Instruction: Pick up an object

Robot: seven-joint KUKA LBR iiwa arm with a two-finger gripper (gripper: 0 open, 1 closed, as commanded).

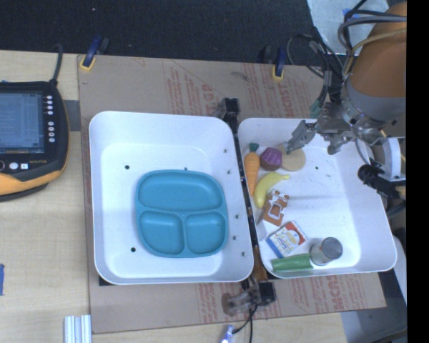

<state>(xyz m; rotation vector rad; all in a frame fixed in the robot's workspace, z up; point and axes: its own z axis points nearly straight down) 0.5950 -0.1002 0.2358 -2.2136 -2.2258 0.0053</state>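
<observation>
Cardboard-covered tabletop (164,77) bore two glossy white bins: left bin (104,191) held a smooth blue divided tray (180,211); right bin (368,220) held carrot (251,171), banana (267,186), can (327,250). Gripper (314,143) fingers were spread.

My arm reaches in from the right, orange band uppermost, wrist bent downward. My claw (316,140) hangs at its tip with the two fingers (297,138) spread apart, one out to each side, nothing between them.
</observation>
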